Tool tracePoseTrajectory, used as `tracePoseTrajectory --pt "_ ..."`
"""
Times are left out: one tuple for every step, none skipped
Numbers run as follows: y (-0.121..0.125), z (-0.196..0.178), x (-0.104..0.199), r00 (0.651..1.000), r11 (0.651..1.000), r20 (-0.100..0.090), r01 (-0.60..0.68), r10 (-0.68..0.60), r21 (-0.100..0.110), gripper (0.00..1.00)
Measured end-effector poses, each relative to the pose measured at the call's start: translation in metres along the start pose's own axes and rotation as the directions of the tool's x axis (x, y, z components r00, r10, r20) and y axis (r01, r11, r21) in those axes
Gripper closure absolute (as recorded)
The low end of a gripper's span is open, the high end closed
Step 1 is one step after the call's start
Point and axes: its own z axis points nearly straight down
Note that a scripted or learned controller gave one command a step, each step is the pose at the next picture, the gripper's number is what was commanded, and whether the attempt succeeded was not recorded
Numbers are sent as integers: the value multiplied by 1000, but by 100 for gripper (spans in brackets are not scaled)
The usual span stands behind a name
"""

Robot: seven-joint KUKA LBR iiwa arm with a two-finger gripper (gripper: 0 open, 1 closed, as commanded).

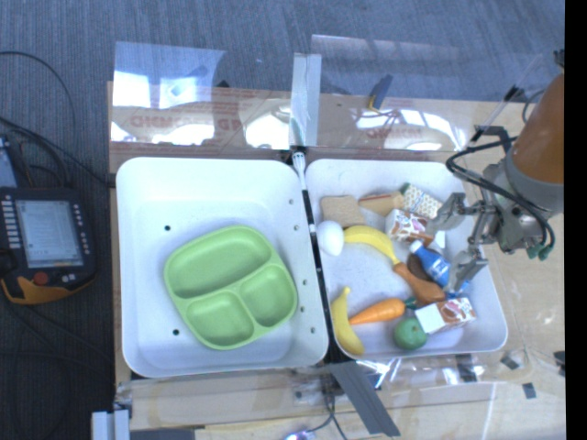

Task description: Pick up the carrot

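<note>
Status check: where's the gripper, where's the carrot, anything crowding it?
Gripper open, over right bin's far-right side, holding nothing. Carrot lying free, lower middle of that bin. Green ball, banana and brown piece crowd it.

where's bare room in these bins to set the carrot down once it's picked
Left bin: bare white floor along its far wall and left wall, around the green tray. Right bin: a small bare patch between the bananas, near the carrot. Its right half, under the gripper, is crowded.
</note>
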Motion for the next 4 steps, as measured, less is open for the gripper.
tracePoseTrajectory --pt "55 130 23 999 999 -10 45 -45 -4 0" --pt "58 159 26 1000 1000 7 17 -17 2 0" --pt "64 159 27 998 998 10 -69 69 4 0" --pt "62 159 26 951 951 18 308 -309 8 0"
